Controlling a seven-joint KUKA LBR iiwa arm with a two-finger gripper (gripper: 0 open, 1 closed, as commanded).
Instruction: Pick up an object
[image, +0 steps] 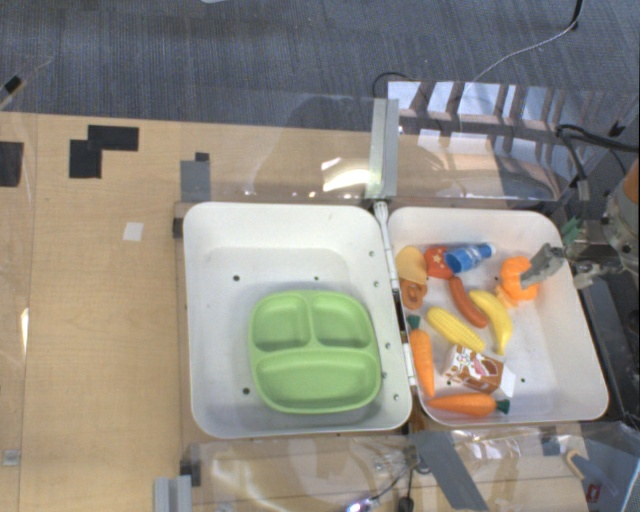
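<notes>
On the wooden desk (90, 300) two shallow white bins sit side by side. The left bin (215, 240) holds a green divided plate (315, 352), lying flat toward its near side. The right bin (570, 370) holds a scatter of toy food. By its left wall lie a tan piece (411, 270) and, nearer the camera, a carrot (423, 362). Further in are a blue bottle (468, 257), a red sausage (466, 300), a corn cob (455, 329), a banana (495, 314), a small printed packet (474, 371) and a second carrot (463, 404) along the near wall. An orange toy (517, 280) rests near the right wall. The gripper (548, 262) reaches in from the right and sits just beside that orange toy, seemingly touching its edge. Whether the fingers are apart or together cannot be told.
</notes>
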